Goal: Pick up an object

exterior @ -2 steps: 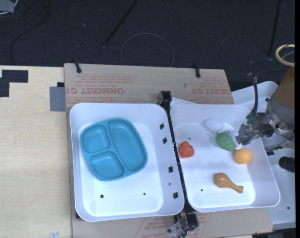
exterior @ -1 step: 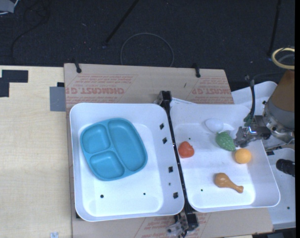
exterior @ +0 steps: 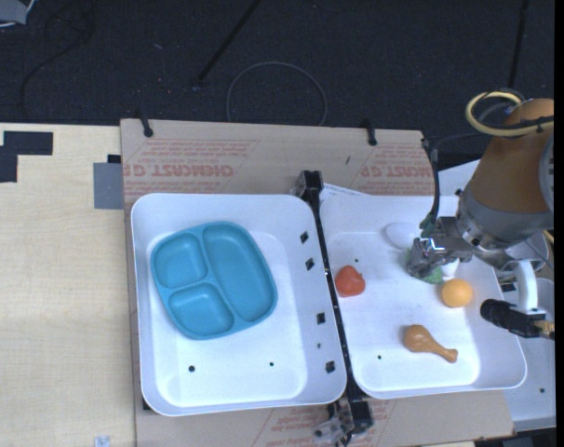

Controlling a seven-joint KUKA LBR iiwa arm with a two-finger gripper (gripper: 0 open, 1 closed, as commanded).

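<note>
The tool (exterior: 428, 261) is low in the right white bin (exterior: 375, 361), over a small green object (exterior: 437, 273). I cannot tell if it is wide, narrow or gripping, so the pick looks not finished. Just beside lies an orange ball (exterior: 457, 293); further off, a tan drumstick-shaped toy (exterior: 426, 342) and a red rounded toy (exterior: 350, 281). A blue divided plastic tray (exterior: 212, 278) fills the left white bin (exterior: 217, 385).

one fixed camera hangs above the bench and looks down at a slant, far enough back to take in both white bins: the left bin (exterior: 156, 361) and the right bin (exterior: 491, 380). the arm (exterior: 510, 184) enters from the view's right edge.
</note>
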